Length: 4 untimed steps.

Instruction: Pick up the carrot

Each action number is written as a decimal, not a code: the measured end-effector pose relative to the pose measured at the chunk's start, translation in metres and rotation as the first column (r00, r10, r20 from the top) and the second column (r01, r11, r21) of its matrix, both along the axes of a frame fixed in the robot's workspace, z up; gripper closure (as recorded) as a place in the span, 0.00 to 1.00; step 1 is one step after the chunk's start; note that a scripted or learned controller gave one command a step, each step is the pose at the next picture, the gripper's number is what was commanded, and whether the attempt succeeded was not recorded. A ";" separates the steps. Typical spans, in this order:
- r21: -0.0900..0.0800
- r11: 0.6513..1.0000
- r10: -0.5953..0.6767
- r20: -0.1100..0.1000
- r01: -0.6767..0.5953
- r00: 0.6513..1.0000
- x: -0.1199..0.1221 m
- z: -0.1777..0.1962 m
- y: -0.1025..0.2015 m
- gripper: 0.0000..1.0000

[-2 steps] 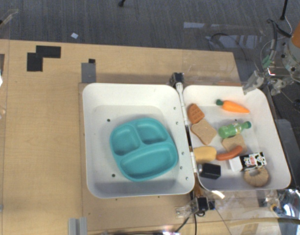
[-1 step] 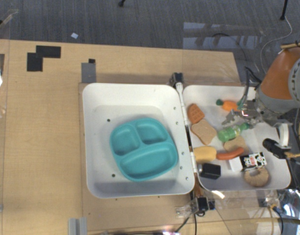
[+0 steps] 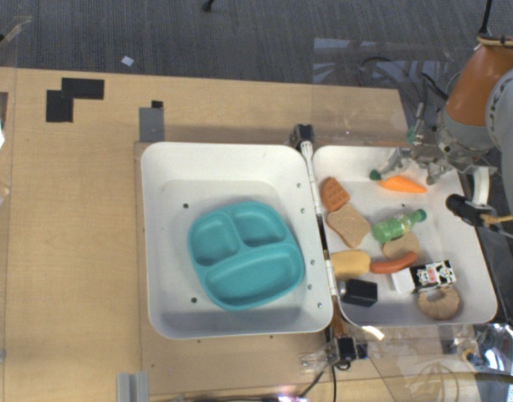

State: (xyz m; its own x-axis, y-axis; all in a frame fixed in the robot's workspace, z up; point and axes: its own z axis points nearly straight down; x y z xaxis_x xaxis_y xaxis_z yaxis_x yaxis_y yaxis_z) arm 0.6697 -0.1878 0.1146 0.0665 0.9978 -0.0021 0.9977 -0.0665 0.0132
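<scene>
Carrot [image 3: 402,185] near the far rim of the right bin [image 3: 482,262], gripper [image 3: 423,153] hanging just above it.

I see the arm [image 3: 478,90] reaching in from the right, wrist angled down toward the bin's far edge; I cannot tell how far the jaws stand apart, and nothing shows clamped in them. No writing reads clearly from here. The carrot lies flat, green end pointing left, with bare white floor around it and the green bottle [image 3: 398,224] nearer the camera.

Teal divided plate [image 3: 245,255] in the left bin [image 3: 160,224], right bin [image 3: 482,262] crowded with toast [image 3: 350,224], green bottle [image 3: 398,224], sausage [image 3: 393,265], black block [image 3: 360,291], milk carton [image 3: 432,275], all on a tan desk [image 3: 64,249]
</scene>
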 end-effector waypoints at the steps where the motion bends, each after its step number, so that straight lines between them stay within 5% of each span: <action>1: 0.002 0.996 -0.086 -0.006 0.086 0.996 -0.040 -0.028 0.011 0.00; 2: 0.014 0.955 -0.296 -0.058 0.298 0.953 -0.004 -0.030 -0.004 0.00; 3: 0.041 0.957 -0.283 -0.066 0.286 0.957 0.000 -0.020 0.013 1.00; 4: 0.028 0.958 -0.285 -0.055 0.287 0.957 0.000 -0.019 0.006 0.00</action>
